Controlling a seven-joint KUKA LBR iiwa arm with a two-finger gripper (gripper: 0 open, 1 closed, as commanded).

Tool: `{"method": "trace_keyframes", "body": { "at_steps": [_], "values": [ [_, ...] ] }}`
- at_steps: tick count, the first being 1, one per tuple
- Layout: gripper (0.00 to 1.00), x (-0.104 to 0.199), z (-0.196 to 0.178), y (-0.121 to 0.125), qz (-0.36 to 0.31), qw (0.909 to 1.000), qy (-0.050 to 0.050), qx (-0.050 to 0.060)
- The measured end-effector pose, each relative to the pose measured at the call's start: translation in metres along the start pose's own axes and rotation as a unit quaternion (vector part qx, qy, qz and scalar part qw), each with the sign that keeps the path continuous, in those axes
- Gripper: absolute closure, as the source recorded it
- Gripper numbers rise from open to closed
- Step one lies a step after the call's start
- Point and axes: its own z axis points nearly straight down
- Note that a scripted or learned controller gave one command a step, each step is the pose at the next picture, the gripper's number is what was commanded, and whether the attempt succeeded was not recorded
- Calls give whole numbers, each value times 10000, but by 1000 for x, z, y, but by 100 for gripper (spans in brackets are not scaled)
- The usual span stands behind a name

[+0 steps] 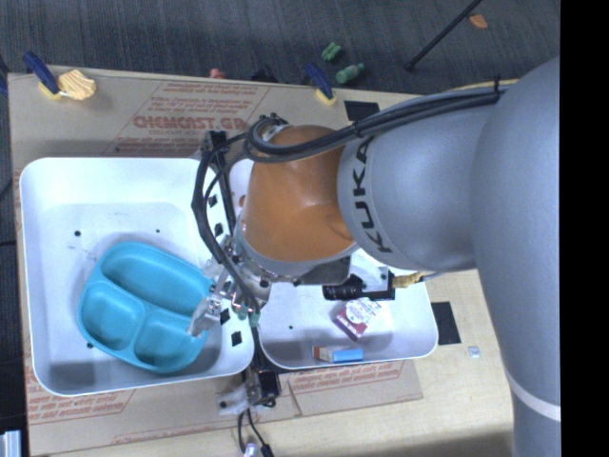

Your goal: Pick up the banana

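My gripper [210, 310] hangs low over the right side of the left bin [57, 190], at the right rim of a blue divided tray [138, 305] that lies in that bin. Its tip is small and partly lost among cables. The orange band [290, 198] and the grey arm [428, 179] above it cover most of the right bin [422, 336], hiding what lies under them.
In the visible front strip of the right bin lie a small maroon and white box [356, 318] and a flat blue and orange packet [339, 353]. Cardboard [181, 112] lines the bench under both bins. Blue clamps [320, 79] hold it at the back edge.
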Motion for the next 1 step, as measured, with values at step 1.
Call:
{"method": "trace_keyframes", "body": {
  "at_steps": [1],
  "values": [
    [0, 18, 93, 49, -1366, 9906, -41, -20]
  ]
}}
